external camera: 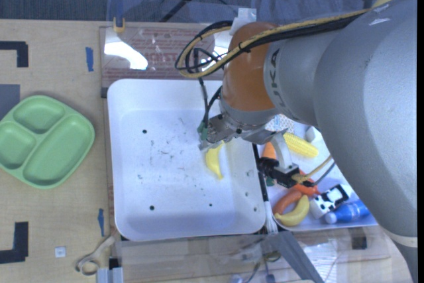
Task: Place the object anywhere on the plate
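Overhead slanted view of a bench. A white bin (132, 162) sits at centre. Well left of the bin, on the wooden bench, lies a green divided plate (45, 140). Near the bin's right wall, the grey arm's gripper (213, 137) hangs over a small yellow banana-like object (214, 161), whose top meets the gripper; whether it is clamped or merely touched cannot be told. Right of the bin, a second bin (344, 225) holds assorted toys. Judged risk: a loose pinch could drop the object inside the bin before the long carry to the plate

Single fixed camera above worktop (53, 50), looking down at slant; near bin (132, 209); arm (344, 76) crowds right side, probably nearest lens.
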`<state>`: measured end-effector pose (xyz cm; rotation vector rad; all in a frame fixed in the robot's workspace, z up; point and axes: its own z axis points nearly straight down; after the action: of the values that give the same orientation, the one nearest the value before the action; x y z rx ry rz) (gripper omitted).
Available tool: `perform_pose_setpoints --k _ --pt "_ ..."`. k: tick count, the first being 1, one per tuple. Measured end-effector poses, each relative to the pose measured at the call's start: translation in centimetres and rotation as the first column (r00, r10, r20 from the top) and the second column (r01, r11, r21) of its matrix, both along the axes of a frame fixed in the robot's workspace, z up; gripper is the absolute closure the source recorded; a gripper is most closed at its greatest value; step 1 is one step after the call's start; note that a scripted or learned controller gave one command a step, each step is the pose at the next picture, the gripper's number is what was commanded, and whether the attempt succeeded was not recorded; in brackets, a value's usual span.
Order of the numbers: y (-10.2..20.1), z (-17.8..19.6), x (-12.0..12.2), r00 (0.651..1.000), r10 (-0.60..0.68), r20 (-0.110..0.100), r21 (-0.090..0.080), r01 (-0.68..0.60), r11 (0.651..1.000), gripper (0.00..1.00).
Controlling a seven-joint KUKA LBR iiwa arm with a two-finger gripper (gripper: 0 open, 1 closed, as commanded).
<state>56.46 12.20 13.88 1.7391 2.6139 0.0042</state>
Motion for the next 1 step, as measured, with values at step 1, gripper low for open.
perform_pose_setpoints --k 1 --pt "2.63 10.60 -4.91 0.979 -0.206 -0.003 -0.001 0.206 0.979 1.00"
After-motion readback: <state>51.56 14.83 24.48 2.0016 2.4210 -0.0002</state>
